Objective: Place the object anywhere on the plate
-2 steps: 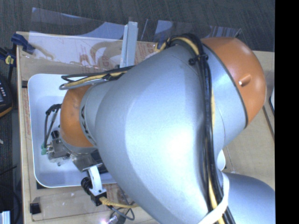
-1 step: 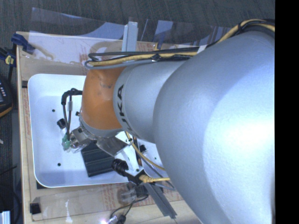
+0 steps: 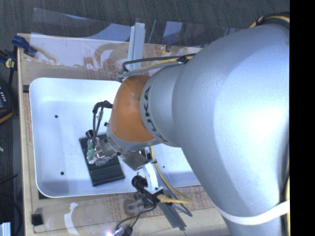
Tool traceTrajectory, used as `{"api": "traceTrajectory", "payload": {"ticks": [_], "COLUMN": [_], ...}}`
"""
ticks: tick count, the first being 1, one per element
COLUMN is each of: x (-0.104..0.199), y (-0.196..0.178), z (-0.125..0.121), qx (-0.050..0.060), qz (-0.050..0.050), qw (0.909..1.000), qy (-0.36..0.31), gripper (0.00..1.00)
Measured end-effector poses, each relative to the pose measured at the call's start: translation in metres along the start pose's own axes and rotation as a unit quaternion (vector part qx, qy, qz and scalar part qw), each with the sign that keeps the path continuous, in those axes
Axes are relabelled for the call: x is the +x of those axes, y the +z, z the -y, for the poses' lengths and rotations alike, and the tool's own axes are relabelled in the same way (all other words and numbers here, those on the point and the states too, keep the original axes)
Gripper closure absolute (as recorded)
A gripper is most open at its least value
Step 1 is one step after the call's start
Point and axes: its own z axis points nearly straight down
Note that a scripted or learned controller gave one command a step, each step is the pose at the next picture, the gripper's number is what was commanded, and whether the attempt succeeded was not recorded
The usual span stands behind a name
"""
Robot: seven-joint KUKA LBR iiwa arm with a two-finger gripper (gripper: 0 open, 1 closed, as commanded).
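Claw sits over dark flat object in left bin.

A shallow white bin sits on a wooden bench, its near-left corner rounded and two small dark holes showing in its floor. Clear plastic sheeting stands along the bench's far edge, with an upright metal post near the middle of that edge. A blue clamp grips the bench's far-left corner. Yellow cable and dark clips lie along the near edge. Dark carpet lies beyond.
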Motion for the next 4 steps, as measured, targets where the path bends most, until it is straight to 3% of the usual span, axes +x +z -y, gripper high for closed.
{"api": "traceTrajectory", "payload": {"ticks": [1,2,3,4], "x": [0.083,0.003,0.110,0.058], "y": [-0.037,0.013,0.053,-0.093], "z": [-0.066,-0.010,-0.031,-0.016], "qx": [-0.001,0.000,-0.001,-0.002], "qz": [0.000,0.000,0.000,0.000], "qw": [0.9954,0.9843,1.0000,0.9924], "qy": [-0.096,-0.177,0.002,-0.123], "gripper": [1.00,1.00,1.00,1.00]}}
